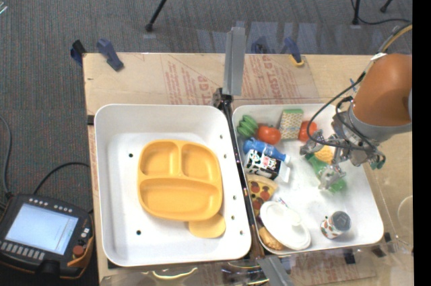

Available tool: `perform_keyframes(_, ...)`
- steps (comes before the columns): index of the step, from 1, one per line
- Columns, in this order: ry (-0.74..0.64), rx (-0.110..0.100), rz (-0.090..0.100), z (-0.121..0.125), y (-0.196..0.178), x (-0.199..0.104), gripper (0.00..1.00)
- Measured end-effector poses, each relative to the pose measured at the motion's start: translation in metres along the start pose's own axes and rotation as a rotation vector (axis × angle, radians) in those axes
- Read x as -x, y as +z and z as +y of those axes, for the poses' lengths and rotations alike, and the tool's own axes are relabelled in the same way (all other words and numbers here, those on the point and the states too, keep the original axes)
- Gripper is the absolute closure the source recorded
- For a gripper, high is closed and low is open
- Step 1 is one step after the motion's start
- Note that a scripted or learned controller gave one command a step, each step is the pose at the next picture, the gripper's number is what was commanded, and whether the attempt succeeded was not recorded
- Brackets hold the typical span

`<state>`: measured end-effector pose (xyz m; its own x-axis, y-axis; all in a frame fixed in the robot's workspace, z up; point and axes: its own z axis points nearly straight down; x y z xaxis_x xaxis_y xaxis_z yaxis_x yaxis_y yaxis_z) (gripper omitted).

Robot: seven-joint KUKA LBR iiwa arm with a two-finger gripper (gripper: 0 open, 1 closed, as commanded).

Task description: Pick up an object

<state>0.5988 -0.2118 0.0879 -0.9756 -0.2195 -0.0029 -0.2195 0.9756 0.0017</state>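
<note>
The jaws of the gripper hang low in the right bin over a green toy, their state impossible to tell, with a tomato and milk carton well left, and a yellow divided plate in the left bin.

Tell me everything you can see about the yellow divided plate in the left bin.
The yellow divided plate looks like smooth plastic, roughly square with rounded corners. It has three compartments: two smaller ones at the far side and one wide one nearer the camera. It lies flat, right side up, on the floor of the left bin, slightly rotated. A yellow disc pokes out from under its near right corner. Its compartments hold nothing.
</note>
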Motion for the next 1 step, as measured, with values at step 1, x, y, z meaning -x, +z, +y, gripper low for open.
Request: perform_keyframes(1, 0.000, 0.006, -0.007, 0.0031, -0.0103, 0.0026, 1.00)
